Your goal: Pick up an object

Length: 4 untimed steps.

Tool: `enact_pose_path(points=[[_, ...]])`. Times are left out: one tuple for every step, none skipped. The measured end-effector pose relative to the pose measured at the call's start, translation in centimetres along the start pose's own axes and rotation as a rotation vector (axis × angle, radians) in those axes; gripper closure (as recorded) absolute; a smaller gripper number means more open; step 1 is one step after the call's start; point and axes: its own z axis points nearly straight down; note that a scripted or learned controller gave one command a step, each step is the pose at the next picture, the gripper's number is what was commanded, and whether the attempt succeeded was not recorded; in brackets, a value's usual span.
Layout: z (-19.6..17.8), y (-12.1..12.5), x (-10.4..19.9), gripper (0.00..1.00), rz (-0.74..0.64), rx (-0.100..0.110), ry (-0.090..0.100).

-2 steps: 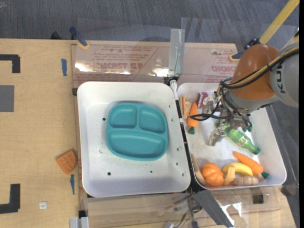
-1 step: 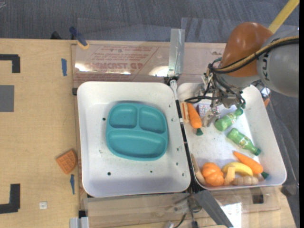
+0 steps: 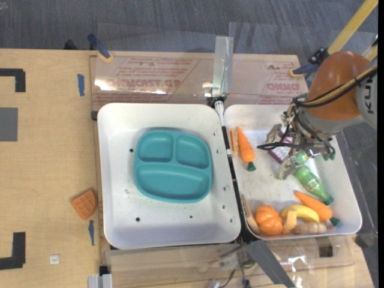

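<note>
My gripper [image 3: 295,158] is low in the right bin [image 3: 351,191], hanging from the orange-banded wrist [image 3: 336,86] with black cables around it. It hovers right over a small purple and white box [image 3: 278,154] and the top end of a green bottle [image 3: 313,183]. An orange carrot [image 3: 244,148] lies to its left near the bin's divider. At the front of the bin sit a small pumpkin [image 3: 269,219], a yellow banana [image 3: 303,213] and a second carrot [image 3: 316,204]. Whether anything is gripped is hidden by the gripper body.
The left bin [image 3: 114,221] holds a teal divided plate [image 3: 174,165]. A small orange waffle toy [image 3: 84,204] lies on the wooden bench left of the bins. A clear panel and metal post [image 3: 222,65] stand behind the bins.
</note>
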Motion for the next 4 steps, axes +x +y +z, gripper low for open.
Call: enact_pose_path(points=[[0.0, 4.6, -2.1, 0.0, 0.088, -0.003, -0.003], [-0.1, 5.3, 3.0, 0.0, 0.181, -0.002, -0.002], [-0.1, 1.7, 7.5, 0.0, 0.145, 0.001, -0.003], [0.0, 3.0, -0.2, 0.0, 0.172, -0.002, -0.004]])
